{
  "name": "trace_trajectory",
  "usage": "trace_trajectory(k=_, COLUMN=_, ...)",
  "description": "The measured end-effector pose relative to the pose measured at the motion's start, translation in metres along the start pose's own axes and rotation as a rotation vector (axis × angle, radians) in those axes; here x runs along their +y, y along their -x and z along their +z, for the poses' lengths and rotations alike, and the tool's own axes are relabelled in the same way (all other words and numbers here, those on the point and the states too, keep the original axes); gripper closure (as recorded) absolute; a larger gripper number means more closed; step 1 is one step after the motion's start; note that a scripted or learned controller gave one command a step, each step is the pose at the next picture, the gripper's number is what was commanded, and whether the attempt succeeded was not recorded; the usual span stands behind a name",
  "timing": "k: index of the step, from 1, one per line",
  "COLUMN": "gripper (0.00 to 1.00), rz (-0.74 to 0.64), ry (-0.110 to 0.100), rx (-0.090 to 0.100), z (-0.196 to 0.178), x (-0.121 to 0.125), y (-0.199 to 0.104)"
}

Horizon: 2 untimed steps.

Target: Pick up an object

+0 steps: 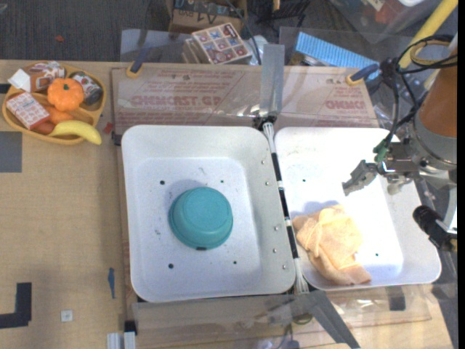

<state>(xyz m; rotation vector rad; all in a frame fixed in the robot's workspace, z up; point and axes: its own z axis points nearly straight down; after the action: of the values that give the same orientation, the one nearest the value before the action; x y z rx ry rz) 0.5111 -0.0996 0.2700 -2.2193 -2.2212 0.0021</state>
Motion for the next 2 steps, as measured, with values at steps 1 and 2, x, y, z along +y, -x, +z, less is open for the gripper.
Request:
trace_trajectory(k=1, gripper=0.00, rz=-0.150, ry=0.001, rx=0.000, z=0.130, x=0.020, y=-0.004)
trace_trajectory(k=2, gripper=0.00, rz=-0.186, ry=0.008, rx=0.000, z=0.173, x=0.008, y=0.011)
